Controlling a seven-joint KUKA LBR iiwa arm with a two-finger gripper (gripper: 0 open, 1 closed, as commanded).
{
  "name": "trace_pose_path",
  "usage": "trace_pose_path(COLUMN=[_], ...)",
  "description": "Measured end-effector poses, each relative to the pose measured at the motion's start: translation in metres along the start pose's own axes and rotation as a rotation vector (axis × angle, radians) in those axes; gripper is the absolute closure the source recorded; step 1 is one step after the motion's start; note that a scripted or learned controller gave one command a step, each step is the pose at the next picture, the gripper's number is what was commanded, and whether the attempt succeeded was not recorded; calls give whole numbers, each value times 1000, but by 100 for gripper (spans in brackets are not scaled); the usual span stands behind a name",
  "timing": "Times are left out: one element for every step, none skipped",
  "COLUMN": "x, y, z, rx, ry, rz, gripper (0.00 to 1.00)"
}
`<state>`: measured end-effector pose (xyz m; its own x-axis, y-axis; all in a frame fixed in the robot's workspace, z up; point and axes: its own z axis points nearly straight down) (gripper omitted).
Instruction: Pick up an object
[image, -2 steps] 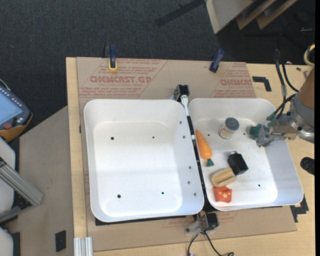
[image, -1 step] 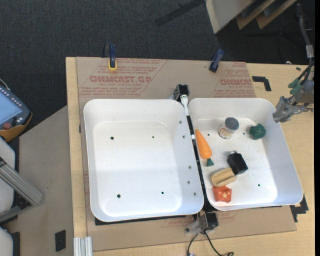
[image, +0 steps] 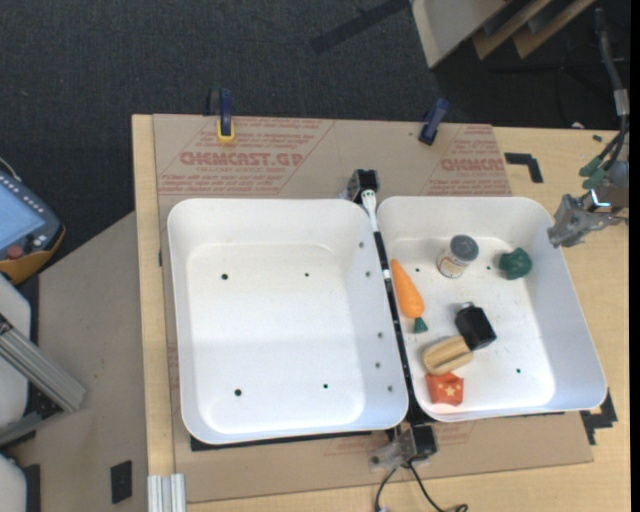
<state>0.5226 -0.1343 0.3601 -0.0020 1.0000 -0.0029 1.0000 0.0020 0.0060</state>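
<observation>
Bins side by side on the bench. Left bin (image: 270, 320): bare white floor, nothing in it for me. Divider runs between the two.

Right bin (image: 560, 340) holds all the candidates. Working rightward: carrot (image: 406, 290) lying lengthwise just beside the divider, green tip toward the near end. Below it, tan block (image: 447, 353), with a red piece (image: 446, 388) just beside it at the near wall. Black block (image: 475, 327) touching or nearly touching the tan one's upper right. Small grey-capped jar (image: 460, 254) standing upright toward the far side. Green lump (image: 516, 264) alone near the far right corner.

My gripper (image: 570, 228) sits at the bin's far right rim, above and outside the cluster. Nothing held that I can see. Jaw opening: cannot tell at this angle.

Judgement: approach step, no grasp begun. Green lump is nearest to me and well apart from its neighbours, so likely the easiest pick. Next move calls for shifting left over it, then descending with jaws spread to straddle it. Tan-black-red cluster looks riskier; crowded.
</observation>
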Motion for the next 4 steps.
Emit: trace_pose_path(x=[0,0,0,0], y=[1,2,2,3], z=[-10,-21,-31,-42], rx=[-3,-7,-10,-13], ry=[-2,-3,-6,-7], rz=[-1,-2,-3,-5], gripper=[100,100,100,100])
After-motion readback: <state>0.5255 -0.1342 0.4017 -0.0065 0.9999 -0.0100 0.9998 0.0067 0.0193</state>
